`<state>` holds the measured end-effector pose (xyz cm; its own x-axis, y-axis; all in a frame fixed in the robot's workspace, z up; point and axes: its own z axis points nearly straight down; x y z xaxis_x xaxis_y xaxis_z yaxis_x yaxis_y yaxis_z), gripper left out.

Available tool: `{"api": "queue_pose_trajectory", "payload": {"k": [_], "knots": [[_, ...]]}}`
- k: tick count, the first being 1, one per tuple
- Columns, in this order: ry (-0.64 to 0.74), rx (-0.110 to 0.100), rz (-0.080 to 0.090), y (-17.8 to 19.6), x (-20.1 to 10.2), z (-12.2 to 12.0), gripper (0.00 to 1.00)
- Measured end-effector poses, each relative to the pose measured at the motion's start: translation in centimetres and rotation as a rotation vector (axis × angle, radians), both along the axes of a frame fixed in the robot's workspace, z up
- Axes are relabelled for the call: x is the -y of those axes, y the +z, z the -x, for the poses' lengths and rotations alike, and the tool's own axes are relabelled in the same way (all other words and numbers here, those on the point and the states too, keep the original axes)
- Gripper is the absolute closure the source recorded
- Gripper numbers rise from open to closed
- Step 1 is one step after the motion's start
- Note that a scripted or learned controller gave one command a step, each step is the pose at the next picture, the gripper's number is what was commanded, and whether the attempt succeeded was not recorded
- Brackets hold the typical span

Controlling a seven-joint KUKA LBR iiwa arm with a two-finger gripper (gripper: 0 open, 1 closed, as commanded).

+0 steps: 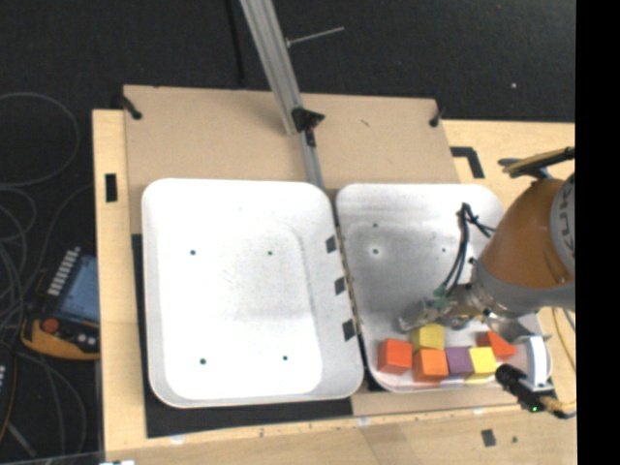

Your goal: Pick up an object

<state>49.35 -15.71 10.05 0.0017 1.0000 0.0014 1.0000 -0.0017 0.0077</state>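
Brown wooden bench (pixel 387 129) holds two shallow white bins. I cannot tell if the jaws of the gripper (pixel 438 310) are spread or pressed. Right under them sits a small yellow block (pixel 431 337), with an orange block (pixel 394 355), purple block (pixel 457 360) and red block (pixel 500 345) packed close in the right white bin (pixel 387 231). Those neighbours could get bumped, or the jaws could slip off. The left white bin (pixel 237 289) is far away.

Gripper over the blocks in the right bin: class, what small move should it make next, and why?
Probably a short drop straight down onto the yellow block. The gripper sits low in the right bin, just above the cluster of blocks at the bin's near edge, and that yellow block lies closest beneath it. Nothing is visibly held yet, and the finger state cannot be read from this view.
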Motion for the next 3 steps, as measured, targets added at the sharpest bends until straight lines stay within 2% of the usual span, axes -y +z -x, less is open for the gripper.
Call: {"api": "queue_pose_trajectory", "payload": {"k": [1, 2, 3], "knots": [[0.006, 0.002, 0.006, -0.2, -5.9, 0.7, 0.00], [0.002, -0.002, 0.002, -0.3, -5.0, 0.8, 0.00], [-0.004, 0.008, 0.003, 0.9, -4.9, 0.5, 1.00]]}}
